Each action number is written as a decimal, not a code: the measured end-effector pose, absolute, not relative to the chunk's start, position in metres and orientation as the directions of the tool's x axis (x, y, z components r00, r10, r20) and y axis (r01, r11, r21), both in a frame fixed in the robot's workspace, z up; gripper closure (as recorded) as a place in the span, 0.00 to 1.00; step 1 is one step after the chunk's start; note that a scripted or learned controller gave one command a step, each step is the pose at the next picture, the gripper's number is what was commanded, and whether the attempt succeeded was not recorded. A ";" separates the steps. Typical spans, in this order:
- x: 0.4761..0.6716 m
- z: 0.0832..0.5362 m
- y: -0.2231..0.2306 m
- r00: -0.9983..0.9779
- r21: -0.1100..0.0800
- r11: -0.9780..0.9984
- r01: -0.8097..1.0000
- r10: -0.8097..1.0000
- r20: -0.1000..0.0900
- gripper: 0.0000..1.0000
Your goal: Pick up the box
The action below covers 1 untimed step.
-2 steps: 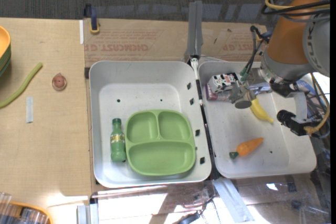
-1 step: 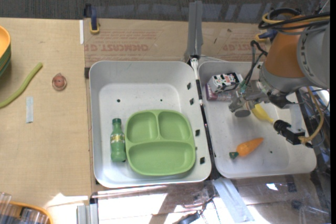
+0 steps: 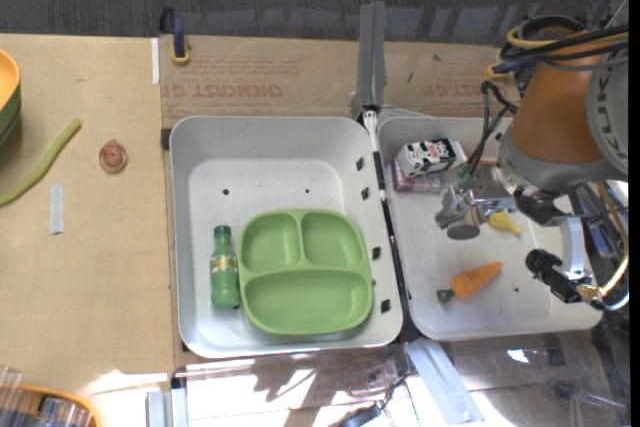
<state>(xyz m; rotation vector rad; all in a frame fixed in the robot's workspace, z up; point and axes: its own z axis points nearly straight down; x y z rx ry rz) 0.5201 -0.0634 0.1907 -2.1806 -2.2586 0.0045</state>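
Observation:
The box [image 3: 428,160] is small and white with black and red print and a pinkish side. It lies at the back left of the right bin [image 3: 520,313]. My gripper [image 3: 461,213] hangs low over the same bin, just in front of and to the right of the box. Nothing of the box lies under it. The grey arm with its orange band [image 3: 560,115] reaches in from the right.
A yellow banana-like toy [image 3: 506,224] lies right beside the gripper, and an orange carrot [image 3: 472,281] lies nearer the front. The left bin [image 3: 200,155] holds a green divided plate [image 3: 303,271] and a green bottle [image 3: 224,266]. Cables hang at the right.

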 end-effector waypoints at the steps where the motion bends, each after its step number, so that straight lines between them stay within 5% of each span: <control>1: 0.491 0.098 -0.098 0.077 -0.005 -0.077 0.997 0.997 0.000 1.00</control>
